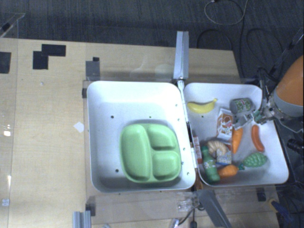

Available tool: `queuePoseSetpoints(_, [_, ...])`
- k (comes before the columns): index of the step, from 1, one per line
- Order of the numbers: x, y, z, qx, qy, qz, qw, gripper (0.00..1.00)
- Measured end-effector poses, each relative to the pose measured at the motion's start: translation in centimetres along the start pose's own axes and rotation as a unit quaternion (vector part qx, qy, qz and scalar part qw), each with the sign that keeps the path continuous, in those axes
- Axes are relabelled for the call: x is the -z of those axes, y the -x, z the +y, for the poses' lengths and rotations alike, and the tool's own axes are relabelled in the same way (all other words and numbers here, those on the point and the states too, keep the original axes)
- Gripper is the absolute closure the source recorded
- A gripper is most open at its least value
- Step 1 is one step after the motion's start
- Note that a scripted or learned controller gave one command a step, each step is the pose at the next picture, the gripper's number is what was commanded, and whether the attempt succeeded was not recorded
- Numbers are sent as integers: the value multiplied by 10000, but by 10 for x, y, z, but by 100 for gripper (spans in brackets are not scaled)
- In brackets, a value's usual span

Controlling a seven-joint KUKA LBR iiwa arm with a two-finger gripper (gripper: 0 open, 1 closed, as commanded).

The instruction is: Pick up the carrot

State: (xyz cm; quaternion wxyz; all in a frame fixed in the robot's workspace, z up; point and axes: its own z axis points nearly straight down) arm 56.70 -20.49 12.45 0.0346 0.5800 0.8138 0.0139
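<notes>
The carrot (236,139) is an orange tapered piece lying near the middle of the right bin (278,175), pointing towards the front. It lies between a red and white packet (224,124) and a red-orange sausage (257,137). The gripper (261,114) hangs low at the bin's back right, just right of a green can (242,105) and above and to the right of the carrot. The arm's orange band (293,82) sits at the right edge of the view. Nothing shows held in the gripper.
The right bin also holds a banana (202,106), a croissant (218,147), a second orange piece (228,171), a knobbly green toy (254,160) and small packs by its left wall. A green divided plate (149,151) lies in the left bin (102,127).
</notes>
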Motion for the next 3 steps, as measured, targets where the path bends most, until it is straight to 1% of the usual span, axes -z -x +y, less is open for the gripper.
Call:
queuePoseSetpoints(1, [-21,-42,-5,-402,-209,118,9989,0])
queuePoseSetpoints(2, [-10,-42,-2,-386,-183,108,9990,100])
queuePoseSetpoints(3, [81,-129,69,-65,-280,190,9994,100])
